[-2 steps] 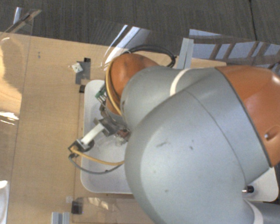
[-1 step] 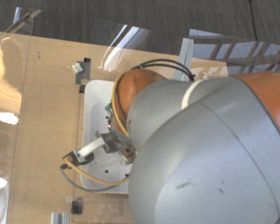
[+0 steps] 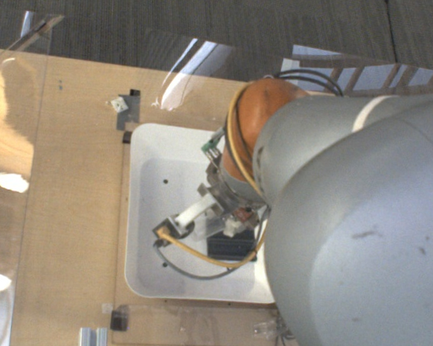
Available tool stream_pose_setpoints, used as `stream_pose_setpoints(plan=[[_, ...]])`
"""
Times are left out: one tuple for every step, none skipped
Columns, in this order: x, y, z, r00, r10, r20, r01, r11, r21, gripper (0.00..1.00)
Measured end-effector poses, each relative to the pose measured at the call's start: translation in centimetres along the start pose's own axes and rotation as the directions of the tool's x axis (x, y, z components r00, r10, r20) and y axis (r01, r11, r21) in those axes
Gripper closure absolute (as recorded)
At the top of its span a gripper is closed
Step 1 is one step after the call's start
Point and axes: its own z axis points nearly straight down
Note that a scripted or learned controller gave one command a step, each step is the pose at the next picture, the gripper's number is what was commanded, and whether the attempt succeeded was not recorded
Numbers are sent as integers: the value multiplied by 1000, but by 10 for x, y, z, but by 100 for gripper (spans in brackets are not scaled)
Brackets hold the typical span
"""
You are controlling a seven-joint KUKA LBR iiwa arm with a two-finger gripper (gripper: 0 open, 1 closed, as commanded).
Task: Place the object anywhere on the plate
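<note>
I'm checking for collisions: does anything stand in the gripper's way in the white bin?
Nothing visible does. The gripper is down in the white bin, whose bare floor on the view's left has no obstacle. The arm covers the rest.

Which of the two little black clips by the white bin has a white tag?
The far clip, at the bin's top-left corner; the near clip bears none.

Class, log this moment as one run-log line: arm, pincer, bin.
arm: reaching in from the right over white bin | pincer: low inside that bin | hold: unconfirmed
</note>
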Motion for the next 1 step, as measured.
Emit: stream_pose_setpoints(plan=[[92, -14, 106, 996, 93, -10, -93, 996, 2, 100]])
